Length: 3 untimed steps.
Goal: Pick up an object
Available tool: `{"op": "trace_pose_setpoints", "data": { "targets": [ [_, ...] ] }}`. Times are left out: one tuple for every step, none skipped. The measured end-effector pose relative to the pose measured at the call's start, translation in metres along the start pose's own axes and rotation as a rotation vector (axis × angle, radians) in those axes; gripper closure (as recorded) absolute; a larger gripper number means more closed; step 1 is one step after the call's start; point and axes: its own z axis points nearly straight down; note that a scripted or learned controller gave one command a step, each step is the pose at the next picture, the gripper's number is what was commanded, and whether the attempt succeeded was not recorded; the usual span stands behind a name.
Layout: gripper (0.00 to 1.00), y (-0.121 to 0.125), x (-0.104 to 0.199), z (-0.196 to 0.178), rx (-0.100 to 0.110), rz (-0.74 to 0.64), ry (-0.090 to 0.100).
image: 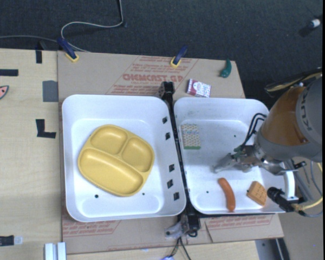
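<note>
My gripper (221, 167) hangs fingers apart and empty, just above the sausage (227, 193) in the right bin (206, 108). It looks light, slick, slightly soft; I'd pinch its middle.

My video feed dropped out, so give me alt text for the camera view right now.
The arm's end effector hangs low in the right bin, just above a sausage, with a cracker to the sausage's right and a small green-patterned card nearer the bin's far left corner. The left bin holds a yellow divided plate.
</note>
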Motion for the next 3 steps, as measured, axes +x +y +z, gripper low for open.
{"op": "trace_pose_setpoints", "data": {
  "targets": [
    [0.00,-0.027,0.018,0.000,-0.003,0.003,-0.005],
    [1.00,-0.027,0.018,-0.010,-0.003,0.003,-0.005],
    [1.00,-0.028,0.050,-0.130,0.003,0.001,-0.001]
  ]
}}
